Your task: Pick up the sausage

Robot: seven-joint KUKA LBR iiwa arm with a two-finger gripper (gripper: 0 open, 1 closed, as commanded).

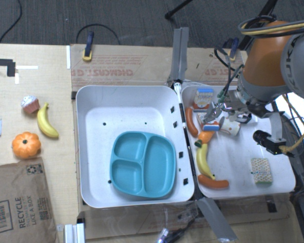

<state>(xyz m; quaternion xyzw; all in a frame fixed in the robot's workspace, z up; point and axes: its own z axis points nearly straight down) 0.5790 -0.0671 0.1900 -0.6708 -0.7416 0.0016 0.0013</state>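
The approach step was judged in hand. The tool (213, 114) was seen low over the right bin (281, 178), whether clenched or released could not be told. One sausage (192, 122) lay just left of it; a leftward descent was called for.

The grey arm with its orange band reaches in from the right, its gripper (213, 114) angled down and leftward, low.
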